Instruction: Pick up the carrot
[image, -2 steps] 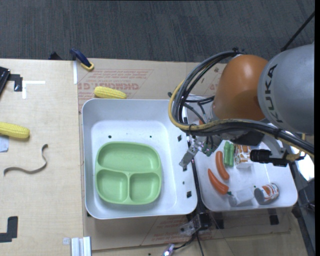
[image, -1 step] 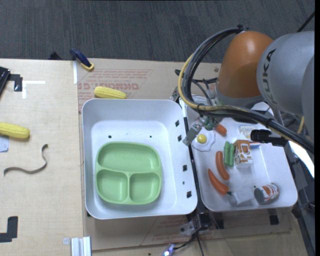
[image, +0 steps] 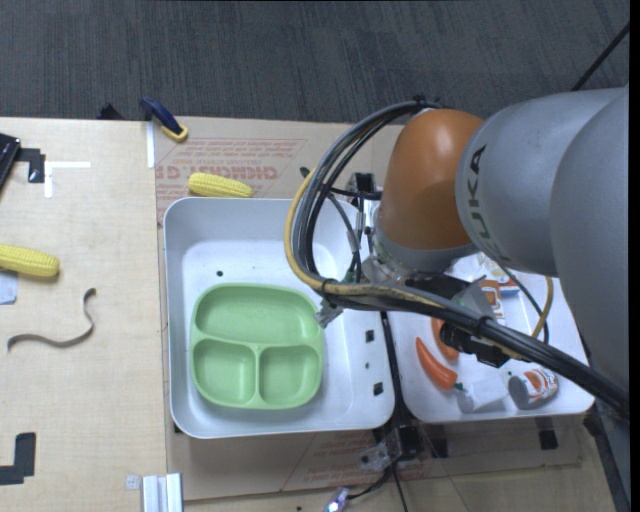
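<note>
The carrot (image: 436, 366), orange and tapered, lies near the front of the right bin (image: 560, 400), pointing toward the bin's left wall. The arm's orange band (image: 435, 180) and grey wrist hang over the back and middle of that bin, just behind and above the carrot. Black cables and a dark bracket (image: 478, 343) cross right beside the carrot's thick end. The arm's bulk covers what lies under the wrist.
A green divided plate (image: 258, 346) fills the left bin (image: 190, 250). Beside the carrot lie a white piece (image: 482, 399) and a small white-and-orange bottle (image: 532, 386). On the bench are two yellow corn cobs (image: 220, 185) (image: 28, 262) and a grey curved strip (image: 55, 335).
</note>
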